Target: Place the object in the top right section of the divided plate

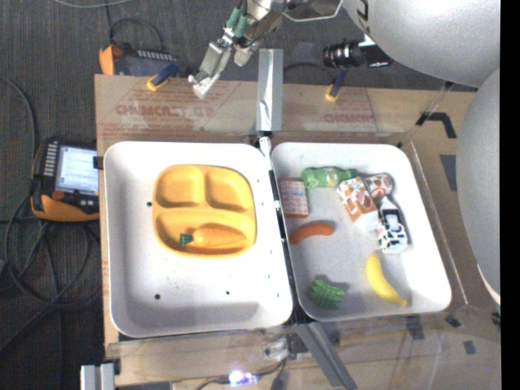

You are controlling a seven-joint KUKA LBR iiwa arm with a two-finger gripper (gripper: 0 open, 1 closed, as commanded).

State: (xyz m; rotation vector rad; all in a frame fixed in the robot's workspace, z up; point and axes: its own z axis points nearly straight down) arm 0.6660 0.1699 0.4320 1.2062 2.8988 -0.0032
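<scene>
The carrot (213,236) lies in the plate (171,187), in its wide bottom section, left of centre in the frame. The plate sits in the left bin (130,299). The carrot's long axis runs nearly level across the picture, with the green top to the left and the orange body reaching right, tilted very slightly. It touches the plate floor and sits close to the front rim of that section.

It looks like a toy of hard plastic: probably light, stiff, and smooth enough to slip or roll under a pinch. The best hold is likely across the thick middle of the orange body, fingers closing at right angles to the long axis, well clear of the tapered end. The plate ridge between sections may get in the way of a low approach.

The top right section is bare yellow, so the placing is not yet done.

The gripper (205,78) hangs high at the upper middle of the frame, above the cardboard behind the bins, well apart from the carrot. Its fingers look close together with nothing between them.
</scene>
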